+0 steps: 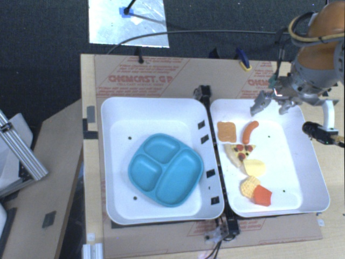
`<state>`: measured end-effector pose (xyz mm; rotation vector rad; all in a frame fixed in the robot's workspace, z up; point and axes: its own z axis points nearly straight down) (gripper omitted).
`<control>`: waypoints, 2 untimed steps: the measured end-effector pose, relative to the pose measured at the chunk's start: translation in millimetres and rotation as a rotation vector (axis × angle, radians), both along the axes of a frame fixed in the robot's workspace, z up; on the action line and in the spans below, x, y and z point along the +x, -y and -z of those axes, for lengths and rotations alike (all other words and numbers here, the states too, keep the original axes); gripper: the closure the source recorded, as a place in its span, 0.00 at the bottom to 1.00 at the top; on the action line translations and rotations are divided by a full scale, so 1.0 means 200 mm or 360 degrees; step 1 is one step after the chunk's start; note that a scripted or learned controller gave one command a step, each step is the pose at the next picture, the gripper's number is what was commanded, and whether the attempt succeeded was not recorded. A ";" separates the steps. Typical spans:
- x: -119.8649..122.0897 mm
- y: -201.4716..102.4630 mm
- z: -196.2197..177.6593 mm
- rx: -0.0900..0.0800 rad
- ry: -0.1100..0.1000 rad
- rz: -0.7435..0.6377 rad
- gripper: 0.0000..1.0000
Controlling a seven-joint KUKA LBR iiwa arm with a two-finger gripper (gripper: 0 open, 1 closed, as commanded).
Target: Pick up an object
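The end effector (272, 103) hangs over the far edge of the right bin (310, 161), its two fingers spread apart with nothing between them, as far as this slanted view lets me judge. The nearest thing to pick is the sausage (249, 131), and it lies just nearer to us and a touch left of the end effector, a short drop away. Its long axis runs on a slant, from far right to near left, so the fingers will want to straddle it across that line. Beside it on the left sits the toast slice (227, 131), close but apart. Nearer still, the pizza wedge (240, 155) comes close up under the sausage's low end, then the yellow piece (254, 168), the waffle (249, 186) and the orange chunk (262, 196) in a tight string toward the near wall. To the right of that string the bin floor is bare, so there is open room on that side. The left bin (116, 144) with its blue divided plate (165, 169) lies well away across the divider.
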<state>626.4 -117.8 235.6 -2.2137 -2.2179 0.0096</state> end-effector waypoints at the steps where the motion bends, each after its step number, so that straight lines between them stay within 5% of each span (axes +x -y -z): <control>1: 0.01 0.00 -0.04 -0.0002 0.0019 -0.0003 0.00; 2: 0.00 -0.02 0.27 -0.0002 0.0012 -0.0001 0.00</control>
